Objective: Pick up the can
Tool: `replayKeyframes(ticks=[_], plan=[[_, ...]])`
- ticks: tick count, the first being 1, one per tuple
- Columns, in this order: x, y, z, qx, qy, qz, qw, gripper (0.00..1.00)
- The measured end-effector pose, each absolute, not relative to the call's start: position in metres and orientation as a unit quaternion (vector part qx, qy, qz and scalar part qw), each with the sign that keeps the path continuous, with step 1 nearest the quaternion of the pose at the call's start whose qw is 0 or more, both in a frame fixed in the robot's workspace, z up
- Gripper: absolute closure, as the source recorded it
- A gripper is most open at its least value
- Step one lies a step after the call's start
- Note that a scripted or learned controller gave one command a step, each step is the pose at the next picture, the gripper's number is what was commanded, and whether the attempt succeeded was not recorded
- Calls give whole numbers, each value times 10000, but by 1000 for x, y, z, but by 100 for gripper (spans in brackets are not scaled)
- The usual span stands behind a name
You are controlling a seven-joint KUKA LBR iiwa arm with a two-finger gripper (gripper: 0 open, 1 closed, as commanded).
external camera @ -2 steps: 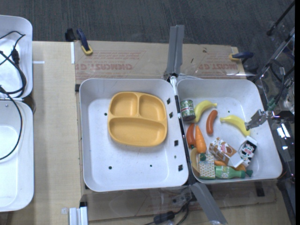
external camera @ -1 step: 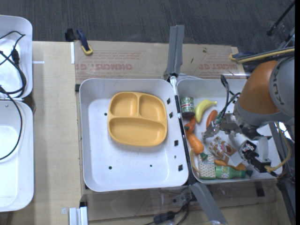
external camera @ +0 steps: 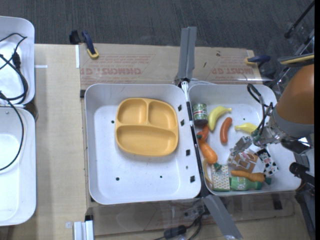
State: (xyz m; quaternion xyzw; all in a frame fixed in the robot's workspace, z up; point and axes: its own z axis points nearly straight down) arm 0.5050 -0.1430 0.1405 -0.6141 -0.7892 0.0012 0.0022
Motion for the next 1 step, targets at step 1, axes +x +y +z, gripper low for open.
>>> replayKeyframes(ticks=[1], plan=[[568,-144,88,-5839,-8118,11,18,0]])
